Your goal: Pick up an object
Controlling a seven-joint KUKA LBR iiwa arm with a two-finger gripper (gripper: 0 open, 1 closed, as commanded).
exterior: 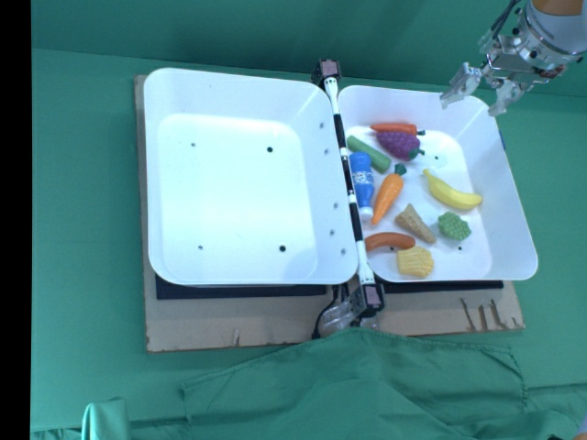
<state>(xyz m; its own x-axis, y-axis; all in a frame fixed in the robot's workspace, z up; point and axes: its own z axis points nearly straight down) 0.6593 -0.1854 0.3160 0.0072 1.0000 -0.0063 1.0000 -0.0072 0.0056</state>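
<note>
Gripper (483, 88): above the right bin's (514, 218) far right corner, fingers spread apart, nothing between them.
Objects: banana (453, 193), carrot (388, 197), grapes (399, 142), corn (415, 262) and others lie in the right bin — all untouched.
Left bin (174, 99): bare white floor.
Progress: nothing picked yet — choosing a target, descent and grasp remain.

Robot lab, green-draped bench (83, 246), white bins (165, 136), toy food (389, 195)
</note>
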